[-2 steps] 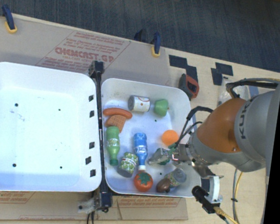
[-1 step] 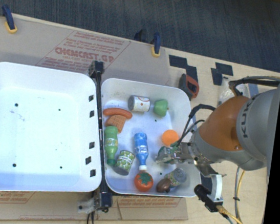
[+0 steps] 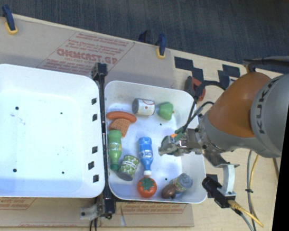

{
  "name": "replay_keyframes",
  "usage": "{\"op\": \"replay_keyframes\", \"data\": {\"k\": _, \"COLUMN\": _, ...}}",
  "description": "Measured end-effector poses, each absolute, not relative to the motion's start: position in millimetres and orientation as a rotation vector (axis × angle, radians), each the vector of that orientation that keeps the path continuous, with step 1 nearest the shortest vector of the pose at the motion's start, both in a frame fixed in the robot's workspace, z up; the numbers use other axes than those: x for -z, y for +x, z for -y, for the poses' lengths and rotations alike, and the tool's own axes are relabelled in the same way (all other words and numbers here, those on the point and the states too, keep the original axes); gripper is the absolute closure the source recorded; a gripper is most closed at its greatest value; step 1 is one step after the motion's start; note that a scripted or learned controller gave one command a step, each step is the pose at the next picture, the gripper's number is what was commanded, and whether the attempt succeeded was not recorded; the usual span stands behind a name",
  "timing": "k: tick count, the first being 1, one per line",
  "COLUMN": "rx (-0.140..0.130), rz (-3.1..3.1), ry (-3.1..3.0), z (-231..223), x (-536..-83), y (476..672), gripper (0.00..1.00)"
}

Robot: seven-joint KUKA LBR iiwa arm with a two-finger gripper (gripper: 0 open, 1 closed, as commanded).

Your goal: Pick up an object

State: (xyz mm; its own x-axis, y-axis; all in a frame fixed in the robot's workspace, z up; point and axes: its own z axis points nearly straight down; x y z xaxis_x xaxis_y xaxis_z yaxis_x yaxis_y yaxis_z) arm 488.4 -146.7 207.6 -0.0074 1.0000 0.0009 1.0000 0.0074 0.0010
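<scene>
1 fixed overhead camera, slanted down, both bins (image 3: 48, 80) framed.

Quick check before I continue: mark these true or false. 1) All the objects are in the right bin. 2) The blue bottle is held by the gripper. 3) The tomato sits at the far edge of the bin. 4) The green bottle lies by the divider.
1) True: all lie in the right bin.
2) False: the blue bottle lies left of the gripper.
3) False: the tomato is at the near edge.
4) True: the green bottle lies there.
</scene>
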Motion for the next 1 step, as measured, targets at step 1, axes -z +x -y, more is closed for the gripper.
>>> {"op": "replay_keyframes", "data": {"k": 1, "rx": -0.002, "rz": -2.228, "ry": 2.215, "z": 111.9, "x": -243.3, "y": 565.6, "gripper": 1.00}}
